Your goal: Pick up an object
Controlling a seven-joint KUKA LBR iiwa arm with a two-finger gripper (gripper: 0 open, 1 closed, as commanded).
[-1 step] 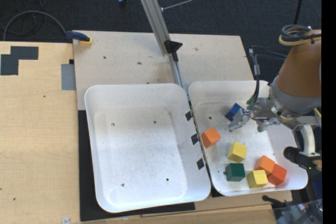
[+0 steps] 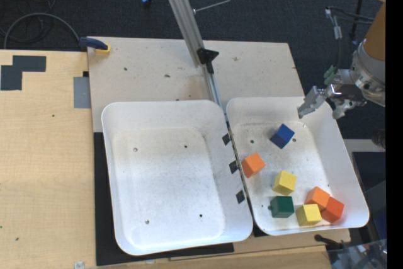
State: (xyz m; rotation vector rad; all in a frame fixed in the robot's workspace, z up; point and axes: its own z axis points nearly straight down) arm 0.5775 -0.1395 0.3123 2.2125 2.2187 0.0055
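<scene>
The gripper (image 2: 325, 101) hangs at the right of the frame, over the upper rim of the right bin (image 2: 356, 183), its two fingers spread apart with nothing between them. Just below and to its left, in the bin's upper half, lies a blue block (image 2: 283, 135), a small cube turned corner-on. Further down are an orange block (image 2: 252, 164), a yellow block (image 2: 284, 182) and a green block (image 2: 282, 206).
</scene>
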